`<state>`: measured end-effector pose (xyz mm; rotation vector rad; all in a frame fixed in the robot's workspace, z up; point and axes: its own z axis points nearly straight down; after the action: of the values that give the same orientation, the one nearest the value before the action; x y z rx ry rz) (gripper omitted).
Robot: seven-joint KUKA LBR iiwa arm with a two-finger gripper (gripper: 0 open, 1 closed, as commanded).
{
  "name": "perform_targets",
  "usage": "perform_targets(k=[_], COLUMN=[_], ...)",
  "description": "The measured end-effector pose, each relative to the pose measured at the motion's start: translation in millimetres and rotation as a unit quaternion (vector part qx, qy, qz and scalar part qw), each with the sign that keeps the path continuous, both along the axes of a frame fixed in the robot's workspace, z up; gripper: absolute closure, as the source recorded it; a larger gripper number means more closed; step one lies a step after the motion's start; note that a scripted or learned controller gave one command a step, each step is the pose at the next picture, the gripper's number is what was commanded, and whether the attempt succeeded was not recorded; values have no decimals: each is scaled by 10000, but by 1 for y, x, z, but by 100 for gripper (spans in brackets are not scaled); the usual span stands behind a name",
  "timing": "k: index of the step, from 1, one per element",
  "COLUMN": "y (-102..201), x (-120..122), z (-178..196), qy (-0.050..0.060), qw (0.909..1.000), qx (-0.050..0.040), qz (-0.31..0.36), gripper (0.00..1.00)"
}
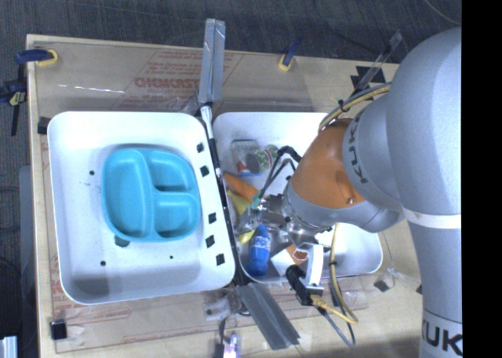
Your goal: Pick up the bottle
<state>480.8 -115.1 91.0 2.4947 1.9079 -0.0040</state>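
Blue bottle (260,245) lying low in the right bin (369,258), crowded by clutter. Gripper (276,221) poised just above it; grip state impossible to tell, arm blocking.

Tray (150,194) in left bin (70,191), mid-frame; bottle (260,244) in right bin (361,258), lower centre, nr divider; arm (369,168) over right bin, frame right.

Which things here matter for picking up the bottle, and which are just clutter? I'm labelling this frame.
Job:
- blue bottle, lying in the right bin
- hand, low over the right bin beside the bottle

Lying about:
- blue divided tray in the left bin
- orange item
- clear packet
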Motion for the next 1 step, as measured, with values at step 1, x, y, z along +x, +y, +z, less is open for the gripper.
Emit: perform_targets(k=[1], y=[0], x=[1], z=[9], qy=[1], qw=[10000], qx=[1], qz=[23], gripper=[100])
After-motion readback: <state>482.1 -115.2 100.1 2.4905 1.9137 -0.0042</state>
